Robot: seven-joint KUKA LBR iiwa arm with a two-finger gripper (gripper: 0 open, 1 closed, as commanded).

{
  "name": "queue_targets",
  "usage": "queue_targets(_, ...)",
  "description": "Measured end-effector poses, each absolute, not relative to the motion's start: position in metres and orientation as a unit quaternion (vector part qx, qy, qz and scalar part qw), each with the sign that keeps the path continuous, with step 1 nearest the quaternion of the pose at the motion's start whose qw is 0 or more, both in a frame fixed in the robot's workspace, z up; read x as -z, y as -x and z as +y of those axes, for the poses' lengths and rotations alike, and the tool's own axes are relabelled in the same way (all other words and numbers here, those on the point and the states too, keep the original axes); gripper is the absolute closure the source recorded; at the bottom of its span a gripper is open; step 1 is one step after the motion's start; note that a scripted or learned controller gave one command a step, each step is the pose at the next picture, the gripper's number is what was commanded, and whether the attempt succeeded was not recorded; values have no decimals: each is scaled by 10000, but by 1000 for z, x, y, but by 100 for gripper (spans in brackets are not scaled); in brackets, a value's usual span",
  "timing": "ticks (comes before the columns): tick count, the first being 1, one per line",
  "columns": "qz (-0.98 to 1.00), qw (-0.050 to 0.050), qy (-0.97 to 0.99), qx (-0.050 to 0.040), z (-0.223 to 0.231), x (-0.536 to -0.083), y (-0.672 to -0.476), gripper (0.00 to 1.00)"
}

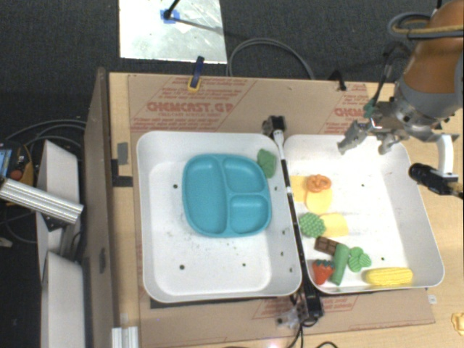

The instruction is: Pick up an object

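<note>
Hovering above the far rim of the right shallow white bin [417, 216]: the two-finger gripper [368, 141], fingers spread wide and holding nothing, tips pointing down toward bare white floor at the bin's far end. Reaching in from the right behind it, the grey arm with its orange band [435, 56] sitting above the wrist.

Lying well apart from the claw, along the right bin's left wall and near corner, a cluster of toy foods. Sitting nearest the claw, an orange round piece [317, 183] resting on a pale yellow flat block [308, 193]. Lying just nearer the viewer, a green bumpy round piece [312, 225] touching a second pale yellow block [335, 225]. Lying below those, a dark brown bar [326, 246], a small red piece [322, 272], a green leafy piece [351, 258] and, against the near wall, a yellow corn cob [388, 275].

Sitting beside it, the left shallow white bin [163, 267], holding a light blue plastic divided plate [225, 194] with three compartments. Touching the plate's far right corner, a small green leaf-shaped piece [267, 162], close to the wall between the bins.

Supporting both bins, a brown board with red lettering [217, 104]. Lying beyond it on dark carpet, a shiny silver sheet [172, 20].
</note>
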State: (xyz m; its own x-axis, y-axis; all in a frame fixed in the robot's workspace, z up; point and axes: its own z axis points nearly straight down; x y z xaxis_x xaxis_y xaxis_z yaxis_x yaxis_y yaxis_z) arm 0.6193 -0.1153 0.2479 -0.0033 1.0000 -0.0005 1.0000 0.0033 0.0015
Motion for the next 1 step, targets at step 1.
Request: queue_targets(1,7067,-58,-7075,32,-104,-154,-521,0)
